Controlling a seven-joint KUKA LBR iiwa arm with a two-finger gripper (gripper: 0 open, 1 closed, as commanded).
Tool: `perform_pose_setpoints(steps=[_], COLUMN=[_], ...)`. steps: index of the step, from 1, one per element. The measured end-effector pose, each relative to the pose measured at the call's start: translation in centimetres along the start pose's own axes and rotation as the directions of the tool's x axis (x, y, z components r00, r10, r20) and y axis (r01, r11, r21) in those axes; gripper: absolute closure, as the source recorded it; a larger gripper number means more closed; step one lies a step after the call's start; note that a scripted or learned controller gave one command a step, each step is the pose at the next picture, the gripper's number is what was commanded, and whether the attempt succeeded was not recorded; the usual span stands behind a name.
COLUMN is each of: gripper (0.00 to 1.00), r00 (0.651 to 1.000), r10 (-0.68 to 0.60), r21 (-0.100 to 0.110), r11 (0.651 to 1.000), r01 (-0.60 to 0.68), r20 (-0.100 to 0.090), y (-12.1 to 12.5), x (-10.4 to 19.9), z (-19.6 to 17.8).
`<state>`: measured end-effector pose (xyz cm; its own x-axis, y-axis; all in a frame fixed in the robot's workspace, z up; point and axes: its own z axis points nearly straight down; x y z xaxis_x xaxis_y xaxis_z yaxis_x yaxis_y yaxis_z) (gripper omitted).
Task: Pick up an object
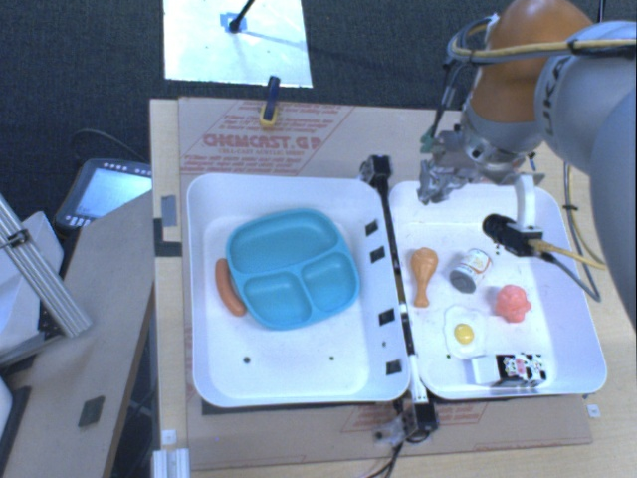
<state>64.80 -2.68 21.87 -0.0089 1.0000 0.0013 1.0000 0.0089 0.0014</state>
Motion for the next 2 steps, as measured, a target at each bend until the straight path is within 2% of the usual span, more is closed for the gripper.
perform_pose_setpoints(steps=[2], gripper=[1.00], r00=[1.000], r10=[-0.001], r21=[-0.002], r11=[1.000], r01=[0.001], r20=[-0.001], y=[1.0], x=[10.3], z=[-2.0])
